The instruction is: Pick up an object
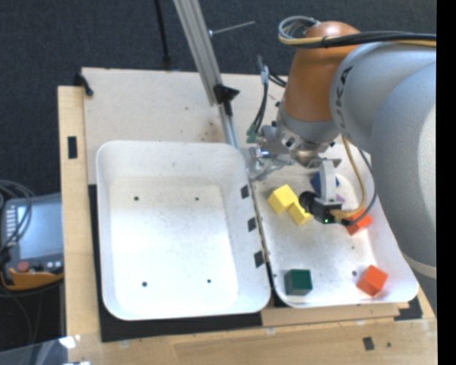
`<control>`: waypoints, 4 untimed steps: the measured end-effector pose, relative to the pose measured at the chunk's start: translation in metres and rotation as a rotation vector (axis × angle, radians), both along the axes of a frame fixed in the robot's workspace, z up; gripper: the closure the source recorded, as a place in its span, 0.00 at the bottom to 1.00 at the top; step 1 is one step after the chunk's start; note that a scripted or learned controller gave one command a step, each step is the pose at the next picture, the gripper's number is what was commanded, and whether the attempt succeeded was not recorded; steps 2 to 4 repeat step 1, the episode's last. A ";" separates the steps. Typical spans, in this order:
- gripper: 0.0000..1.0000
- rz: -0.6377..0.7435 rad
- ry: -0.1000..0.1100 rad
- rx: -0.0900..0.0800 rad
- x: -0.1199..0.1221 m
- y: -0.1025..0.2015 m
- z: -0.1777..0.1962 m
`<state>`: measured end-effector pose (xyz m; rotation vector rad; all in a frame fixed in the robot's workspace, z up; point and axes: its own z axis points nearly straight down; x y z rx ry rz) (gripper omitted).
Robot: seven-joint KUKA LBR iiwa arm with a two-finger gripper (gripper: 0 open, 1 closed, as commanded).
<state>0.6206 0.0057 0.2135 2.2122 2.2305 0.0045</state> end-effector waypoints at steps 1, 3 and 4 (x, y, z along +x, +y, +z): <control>1.00 0.000 0.001 0.000 0.013 0.050 -0.001; 1.00 0.000 0.001 0.000 0.013 0.050 -0.001; 1.00 0.000 0.001 0.000 0.013 0.050 -0.001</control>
